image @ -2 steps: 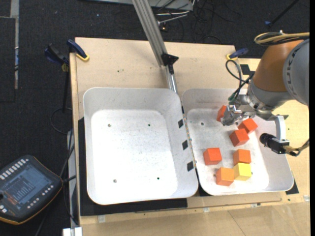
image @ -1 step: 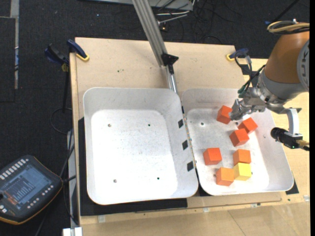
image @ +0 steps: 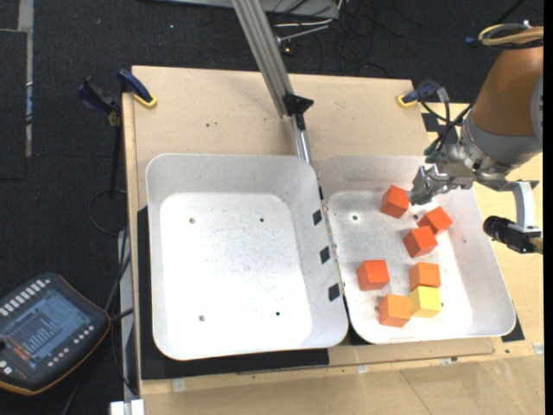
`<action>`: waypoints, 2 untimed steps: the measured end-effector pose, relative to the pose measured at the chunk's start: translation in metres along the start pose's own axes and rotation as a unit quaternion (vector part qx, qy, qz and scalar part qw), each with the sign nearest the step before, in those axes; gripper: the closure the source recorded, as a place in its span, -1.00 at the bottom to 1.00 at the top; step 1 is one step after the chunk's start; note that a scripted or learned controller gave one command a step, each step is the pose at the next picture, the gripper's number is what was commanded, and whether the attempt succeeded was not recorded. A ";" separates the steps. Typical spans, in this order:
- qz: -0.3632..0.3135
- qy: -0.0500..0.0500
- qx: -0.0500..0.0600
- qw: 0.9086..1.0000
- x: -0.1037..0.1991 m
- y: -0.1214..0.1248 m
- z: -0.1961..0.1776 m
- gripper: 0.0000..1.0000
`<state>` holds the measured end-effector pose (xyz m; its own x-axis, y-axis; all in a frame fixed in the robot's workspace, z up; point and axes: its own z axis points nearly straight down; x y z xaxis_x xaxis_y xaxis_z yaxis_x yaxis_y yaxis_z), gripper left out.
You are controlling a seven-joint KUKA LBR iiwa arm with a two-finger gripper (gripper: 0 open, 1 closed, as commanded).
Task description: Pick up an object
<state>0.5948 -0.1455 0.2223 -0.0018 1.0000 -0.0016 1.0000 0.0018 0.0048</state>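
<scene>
1. The orange cube (image: pixel 395 201) lies in the upper part of the right bin (image: pixel 484 314), apart from the other blocks.
2. The gripper (image: pixel 423 194) hangs just beside it on the right; how wide it stands cannot be told, and nothing is visibly held.
3. Another orange block (image: pixel 437 220) sits close below the gripper, with a red one (image: pixel 420 241) under that.
4. Risk: a descent off-centre would likely nudge the cube aside or clip the neighbouring block, closing on nothing.
5. The left bin (image: pixel 173 258) sits alongside.
</scene>
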 end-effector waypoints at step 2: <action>-0.003 0.002 0.001 1.000 0.112 0.038 0.002 1.00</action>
<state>0.6321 -0.0335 0.2198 -0.0084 1.0000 0.0015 1.0000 0.0084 0.0019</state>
